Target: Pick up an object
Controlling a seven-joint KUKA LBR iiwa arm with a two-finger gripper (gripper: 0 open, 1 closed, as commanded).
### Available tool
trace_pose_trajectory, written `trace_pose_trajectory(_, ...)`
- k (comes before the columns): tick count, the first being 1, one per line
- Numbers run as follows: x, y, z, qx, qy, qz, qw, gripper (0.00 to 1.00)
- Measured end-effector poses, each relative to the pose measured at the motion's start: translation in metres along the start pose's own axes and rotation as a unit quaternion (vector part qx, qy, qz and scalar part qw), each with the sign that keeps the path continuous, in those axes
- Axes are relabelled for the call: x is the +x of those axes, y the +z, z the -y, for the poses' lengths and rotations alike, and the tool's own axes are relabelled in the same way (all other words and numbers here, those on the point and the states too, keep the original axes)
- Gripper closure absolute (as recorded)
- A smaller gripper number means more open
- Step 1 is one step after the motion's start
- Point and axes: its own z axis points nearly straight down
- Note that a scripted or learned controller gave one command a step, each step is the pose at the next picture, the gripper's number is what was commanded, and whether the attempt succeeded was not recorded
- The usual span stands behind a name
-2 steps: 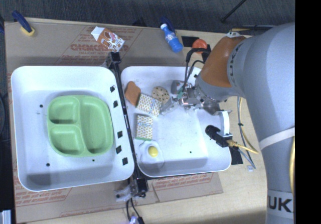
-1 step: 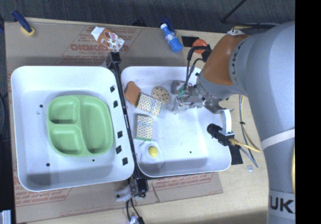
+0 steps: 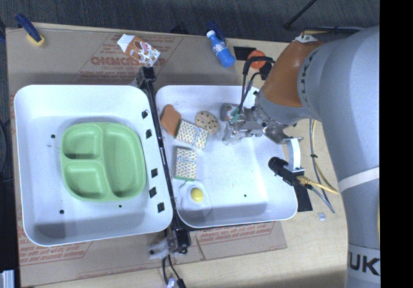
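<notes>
My gripper [image 3: 231, 126] hangs over the upper right part of the right bin [image 3: 258, 206], just right of the cookie [image 3: 207, 119]. Its metal fingers point left and down, and nothing shows between them. Left of it lie an orange-brown piece [image 3: 170, 119], a checkered packet [image 3: 192, 134] and a second checkered packet [image 3: 186, 163]. A white item with a yellow centre [image 3: 195, 195] rests near the bin's front left corner.
The left bin [image 3: 39, 216] holds a green divided plate [image 3: 103, 161]. Behind the bins lie a blue bottle [image 3: 221, 48], a snack wrapper [image 3: 138, 50] and a blue-yellow clamp [image 3: 30, 29]. The grey arm [image 3: 342, 106] covers the right side.
</notes>
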Motion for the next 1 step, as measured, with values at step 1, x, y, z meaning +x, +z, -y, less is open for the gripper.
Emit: trace_pose_trajectory(1, 0.0669, 0.0205, -0.0699, -0.001, 0.002, 0.000, 1.0000, 1.00)
